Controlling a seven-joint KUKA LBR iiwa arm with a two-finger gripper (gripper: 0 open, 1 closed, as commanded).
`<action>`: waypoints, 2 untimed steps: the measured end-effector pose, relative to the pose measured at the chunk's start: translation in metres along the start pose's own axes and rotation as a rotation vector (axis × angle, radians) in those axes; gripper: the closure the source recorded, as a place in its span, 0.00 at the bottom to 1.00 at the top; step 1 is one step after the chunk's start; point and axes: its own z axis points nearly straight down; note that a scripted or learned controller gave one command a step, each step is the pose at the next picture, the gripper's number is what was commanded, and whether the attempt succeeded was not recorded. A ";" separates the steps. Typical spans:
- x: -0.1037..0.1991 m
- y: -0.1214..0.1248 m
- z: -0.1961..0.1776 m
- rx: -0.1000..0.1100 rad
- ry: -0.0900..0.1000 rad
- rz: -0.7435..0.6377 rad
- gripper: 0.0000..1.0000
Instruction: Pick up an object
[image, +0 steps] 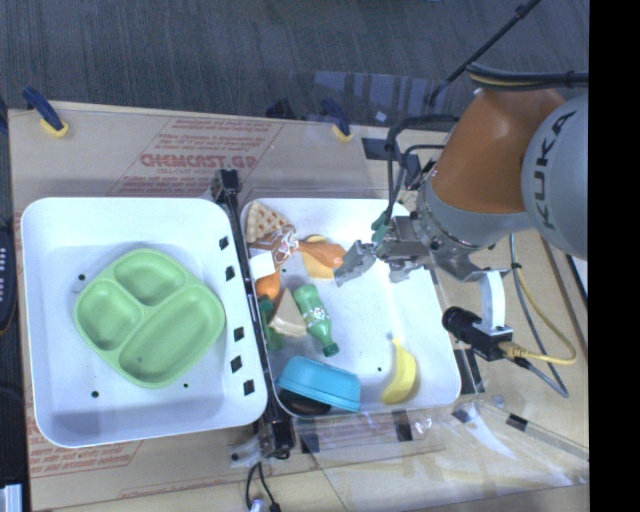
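While the arm's grey body and orange band (490, 150) cover the upper right corner of the right bin (420, 215), the gripper (358, 258) reaches out to the left from under the wrist, low over the bin's upper middle. Whether it is spread or closed cannot be made out from this slant, and nothing can be seen clamped in it. Its tip sits just beside an orange-and-yellow object (318, 256), close enough that contact cannot be ruled in or out; that object's shape is hard to read.

Near the bin's upper left corner lies a waffle-patterned piece (264, 222), tan with a grid surface. Below it an orange item (268, 286) rests against the bin's left wall, partly hidden by the divider between the bins. A green bottle (315, 318) with a pale label lies tilted on the floor, and a pale wedge (288, 326) lies just left of it. A blue bowl (320, 385) sits at the lower edge, overlapping something dark beneath it. A yellow banana (402, 374) lies near the lower right corner.

A light green divided plate (148, 316) with three compartments sits in the left bin (50, 300).

Both bins rest on brown cardboard (190, 155) printed in red, held by blue clamps (45, 112). Cables (545, 345) trail at the right, and dark flooring runs along the top.
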 end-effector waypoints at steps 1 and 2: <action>0.001 0.014 0.154 0.013 0.001 0.007 0.00; -0.001 -0.001 0.178 -0.027 -0.005 -0.008 0.00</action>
